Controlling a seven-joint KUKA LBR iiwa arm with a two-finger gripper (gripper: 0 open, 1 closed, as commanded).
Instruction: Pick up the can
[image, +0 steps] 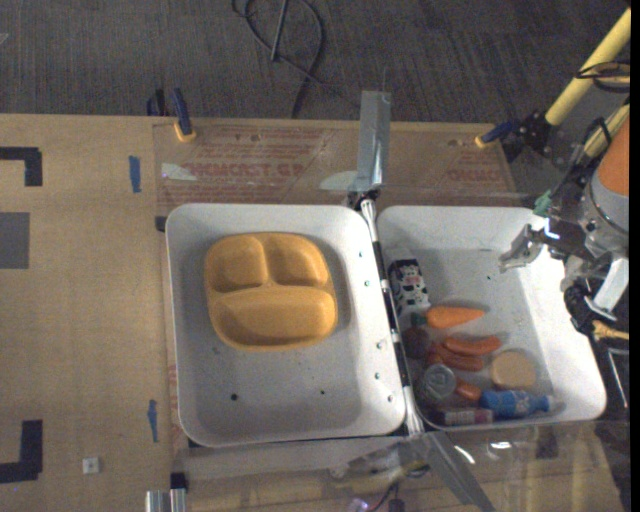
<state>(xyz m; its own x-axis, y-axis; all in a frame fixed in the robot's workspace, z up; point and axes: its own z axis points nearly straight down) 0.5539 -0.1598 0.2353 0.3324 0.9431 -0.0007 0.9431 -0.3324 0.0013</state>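
The can (437, 383) is a small grey cylinder with its round end facing up. It sits in the front left part of the right bin (560, 300), close to the divider. Around it lie a red sausage (468, 347), an orange carrot (455, 316) and a blue bottle (515, 403). My gripper (523, 249) hangs over the back right part of that bin, well away from the can and higher than the objects. Nothing shows in it.
A yellow divided plate (270, 288) lies in the left bin (190, 330). The right bin also holds a cow-patterned carton (407, 283) by the divider, a tan round cookie (514, 371) and a pink item (460, 417) at the front wall.
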